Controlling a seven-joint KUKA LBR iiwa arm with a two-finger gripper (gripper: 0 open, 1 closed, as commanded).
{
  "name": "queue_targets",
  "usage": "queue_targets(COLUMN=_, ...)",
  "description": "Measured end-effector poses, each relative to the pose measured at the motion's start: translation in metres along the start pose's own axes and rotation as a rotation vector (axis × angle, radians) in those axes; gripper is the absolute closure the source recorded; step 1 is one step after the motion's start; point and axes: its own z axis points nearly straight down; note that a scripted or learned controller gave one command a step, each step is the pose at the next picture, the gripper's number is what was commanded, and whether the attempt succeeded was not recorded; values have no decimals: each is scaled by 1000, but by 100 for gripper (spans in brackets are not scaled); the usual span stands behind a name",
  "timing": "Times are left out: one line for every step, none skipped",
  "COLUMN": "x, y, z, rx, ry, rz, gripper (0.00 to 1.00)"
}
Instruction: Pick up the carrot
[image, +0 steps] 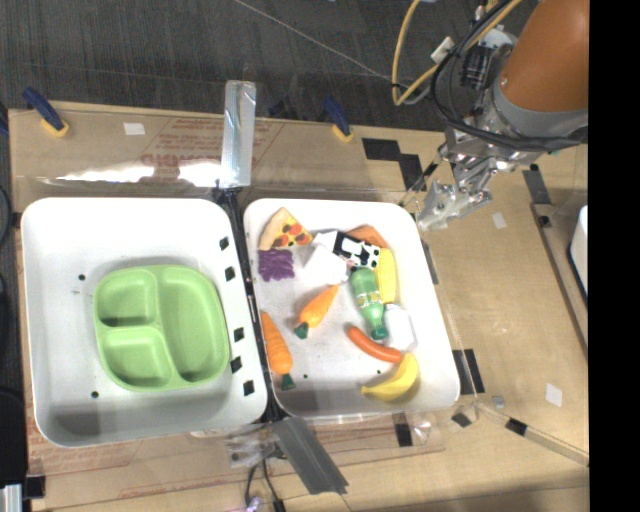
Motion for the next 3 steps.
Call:
queue_targets(x=-1, y=-1, z=-11, rx=2, ry=-1, rz=-3, gripper=100)
queue_targets(x=-1, y=-30, z=-140, rx=6, ry=2, rz=-191, gripper=100)
queue_targets(x=-1, y=24, z=-5, rx=-9, ry=-4, rz=-280, gripper=100)
